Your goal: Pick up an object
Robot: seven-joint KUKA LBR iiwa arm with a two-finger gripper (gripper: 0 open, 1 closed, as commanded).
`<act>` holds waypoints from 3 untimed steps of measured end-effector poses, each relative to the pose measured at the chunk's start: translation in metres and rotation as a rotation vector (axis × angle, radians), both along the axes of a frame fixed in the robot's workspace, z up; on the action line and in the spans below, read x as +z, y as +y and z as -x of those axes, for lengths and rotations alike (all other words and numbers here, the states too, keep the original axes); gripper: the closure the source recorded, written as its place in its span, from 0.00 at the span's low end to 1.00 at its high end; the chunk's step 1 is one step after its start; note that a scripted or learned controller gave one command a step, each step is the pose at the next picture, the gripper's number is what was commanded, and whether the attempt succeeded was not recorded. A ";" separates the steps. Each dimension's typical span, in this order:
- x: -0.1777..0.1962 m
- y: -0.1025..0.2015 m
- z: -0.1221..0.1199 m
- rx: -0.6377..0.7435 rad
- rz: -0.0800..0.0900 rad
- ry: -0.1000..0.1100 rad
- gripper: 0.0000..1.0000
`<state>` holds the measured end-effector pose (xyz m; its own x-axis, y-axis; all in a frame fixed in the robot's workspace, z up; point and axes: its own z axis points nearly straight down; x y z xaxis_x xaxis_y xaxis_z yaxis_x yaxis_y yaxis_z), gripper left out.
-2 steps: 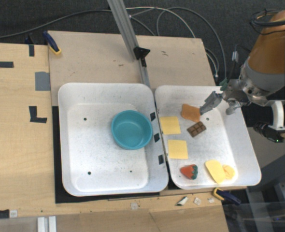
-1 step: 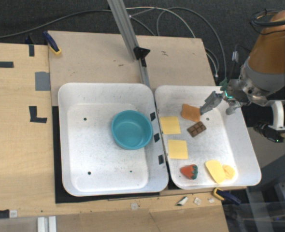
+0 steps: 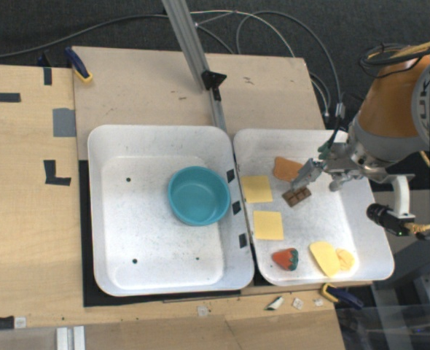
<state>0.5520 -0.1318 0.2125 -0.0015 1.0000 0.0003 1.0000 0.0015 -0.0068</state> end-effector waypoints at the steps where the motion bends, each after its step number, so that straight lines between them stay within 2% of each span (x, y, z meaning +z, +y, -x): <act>1: -0.044 0.001 -0.001 0.000 0.000 0.000 0.00; 2: -0.088 0.000 -0.001 0.000 0.000 0.000 0.00; 3: -0.076 0.000 -0.002 0.001 -0.001 -0.003 1.00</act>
